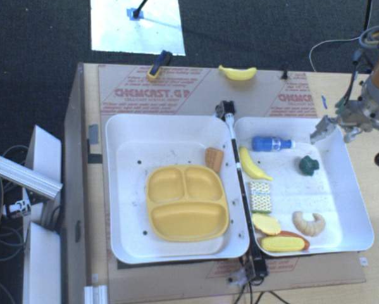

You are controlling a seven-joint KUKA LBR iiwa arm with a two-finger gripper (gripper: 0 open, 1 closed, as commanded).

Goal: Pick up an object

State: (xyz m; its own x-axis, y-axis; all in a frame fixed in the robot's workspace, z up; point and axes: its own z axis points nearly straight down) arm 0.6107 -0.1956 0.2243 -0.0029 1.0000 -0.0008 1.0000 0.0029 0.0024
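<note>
My gripper [335,130] hangs over the far right corner of the right bin [350,170], open, with nothing between its fingers. Below and left of it lie a blue bottle [271,144] and a dark green toy [309,165]. A banana [252,164] lies along the bin's left wall, with a checkered block [260,196] under it. Near the front are a croissant [309,223], a yellow piece [266,223] and a hot dog [282,242].
The left bin [123,170] holds a yellow divided plate [186,202] and a brown cone [214,159]. On the bench behind the bins lie a second banana [237,73] and a yellow-black tool [158,65]. A clamp [226,110] sits where the bins meet.
</note>
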